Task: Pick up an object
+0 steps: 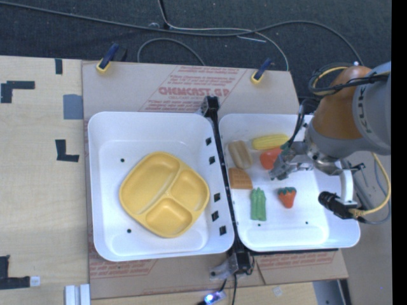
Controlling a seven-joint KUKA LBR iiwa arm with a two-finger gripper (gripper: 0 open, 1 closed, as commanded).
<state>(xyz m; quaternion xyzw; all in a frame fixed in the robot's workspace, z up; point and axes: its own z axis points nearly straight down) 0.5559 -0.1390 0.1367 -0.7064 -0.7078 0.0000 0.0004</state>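
The 2 bins (105, 170) are plain white, joined by a black strip. In the left one lies a yellow divided plate (165, 194). Right of that plate, in the other bin, are a tan hot-dog bun (239, 152), a light brown slab (240, 179), a green ribbed vegetable (257, 204), a yellow corn cob (270, 141), a red piece (269, 158) and an orange-red strawberry (287, 196) with a green top. Above the plate, brown cardboard (191, 88) carries red lettering, held by 2 yellow-and-blue clamps (107, 58). The arm (350, 116) is grey and orange.
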